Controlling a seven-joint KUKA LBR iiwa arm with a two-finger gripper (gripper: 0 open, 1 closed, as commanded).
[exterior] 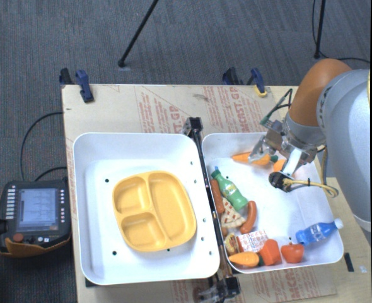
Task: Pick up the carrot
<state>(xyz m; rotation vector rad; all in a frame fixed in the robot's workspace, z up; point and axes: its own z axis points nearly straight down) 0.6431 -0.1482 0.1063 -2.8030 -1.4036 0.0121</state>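
Observation:
The carrot (248,158) is an orange, pointed piece lying near the far wall of the right bin (299,201), tip towards the left. My gripper (275,158) is right over its thick end and covers part of it. A bit of orange (279,165) shows just past the gripper on the right. Whether the carrot is resting on the bin floor or is held I cannot tell.
The right bin also holds a green bottle (232,191), a red sausage (251,214), a pizza slice (232,219), a blue water bottle (315,231), a red tomato (292,252) and orange pieces (244,259) at the front. A yellow divided plate (153,211) lies in the left bin (88,169).

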